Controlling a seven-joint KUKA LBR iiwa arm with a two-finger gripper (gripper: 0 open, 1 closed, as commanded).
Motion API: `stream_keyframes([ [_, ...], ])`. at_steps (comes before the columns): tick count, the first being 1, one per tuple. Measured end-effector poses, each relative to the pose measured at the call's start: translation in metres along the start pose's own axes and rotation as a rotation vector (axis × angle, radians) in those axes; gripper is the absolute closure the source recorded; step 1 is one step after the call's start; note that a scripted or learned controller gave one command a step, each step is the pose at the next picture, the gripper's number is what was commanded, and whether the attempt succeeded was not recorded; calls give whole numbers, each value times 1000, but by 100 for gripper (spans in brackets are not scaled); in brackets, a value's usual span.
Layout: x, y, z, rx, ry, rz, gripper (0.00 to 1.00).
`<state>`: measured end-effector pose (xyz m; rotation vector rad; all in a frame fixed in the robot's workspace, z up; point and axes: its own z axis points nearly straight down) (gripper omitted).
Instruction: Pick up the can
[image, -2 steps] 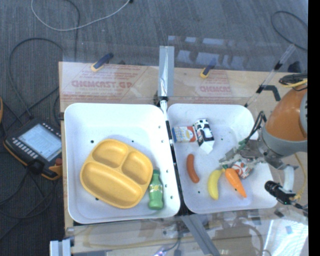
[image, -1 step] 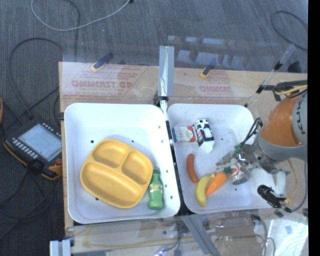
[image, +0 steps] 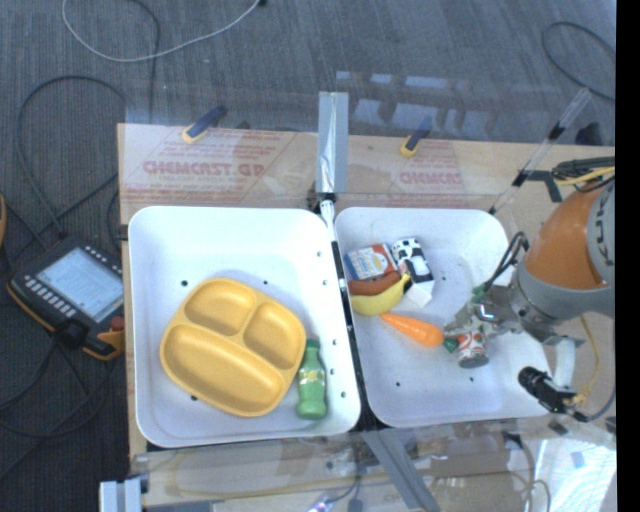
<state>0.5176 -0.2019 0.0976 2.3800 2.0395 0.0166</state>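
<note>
We see the can (image: 472, 346) lying in the right bin (image: 430, 400), just right of the carrot (image: 412, 329). The gripper (image: 480, 318) sits over it, presumably for a grasp; its grip we cannot tell.

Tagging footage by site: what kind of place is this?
Most likely a robotics lab bench: a grey and orange arm reaches over two white bins of toy food, with a teach pendant and loose cables on the carpet.
</note>
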Motion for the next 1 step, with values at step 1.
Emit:
stream_keyframes([
  [1, 32, -16, -90, 20, -6, 135, 100],
])
